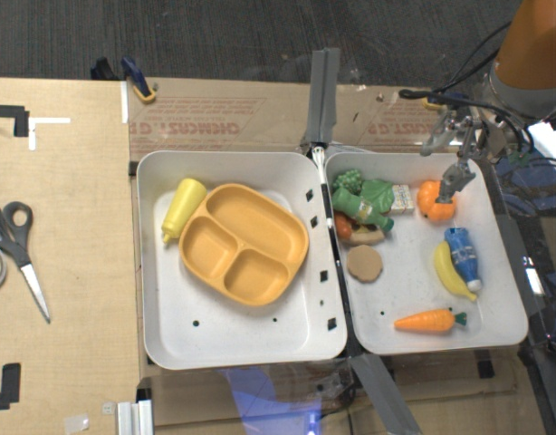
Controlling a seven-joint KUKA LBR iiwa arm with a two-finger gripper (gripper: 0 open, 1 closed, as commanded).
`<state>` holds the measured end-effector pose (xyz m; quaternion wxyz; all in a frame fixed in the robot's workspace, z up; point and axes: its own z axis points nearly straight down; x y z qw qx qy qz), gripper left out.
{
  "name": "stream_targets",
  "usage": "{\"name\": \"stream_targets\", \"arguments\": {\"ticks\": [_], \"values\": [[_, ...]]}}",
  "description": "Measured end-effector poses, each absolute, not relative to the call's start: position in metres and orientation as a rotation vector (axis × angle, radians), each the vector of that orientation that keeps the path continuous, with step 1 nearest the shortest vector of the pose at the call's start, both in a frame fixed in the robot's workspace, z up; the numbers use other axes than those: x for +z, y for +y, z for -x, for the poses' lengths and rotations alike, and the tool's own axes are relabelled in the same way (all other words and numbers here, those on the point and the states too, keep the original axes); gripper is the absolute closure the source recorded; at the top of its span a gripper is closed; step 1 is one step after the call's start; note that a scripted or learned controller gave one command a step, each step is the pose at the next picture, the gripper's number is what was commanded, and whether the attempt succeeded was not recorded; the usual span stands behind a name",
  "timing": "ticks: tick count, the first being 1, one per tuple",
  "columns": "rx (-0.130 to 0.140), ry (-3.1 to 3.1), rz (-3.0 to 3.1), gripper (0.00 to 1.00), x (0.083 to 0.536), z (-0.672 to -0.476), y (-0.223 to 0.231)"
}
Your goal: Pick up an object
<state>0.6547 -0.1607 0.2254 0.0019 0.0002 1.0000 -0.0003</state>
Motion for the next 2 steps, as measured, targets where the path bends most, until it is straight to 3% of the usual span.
{"name": "stream_targets", "arguments": {"ticks": [1, 2], "values": [[-0.001, 3.132, -0.198, 0.0, 0.1024, -0.6528, -0.2096], [-0.001, 3.125, -0.26, 0.0, 0.0944, -0.6515, -0.2025]]}}
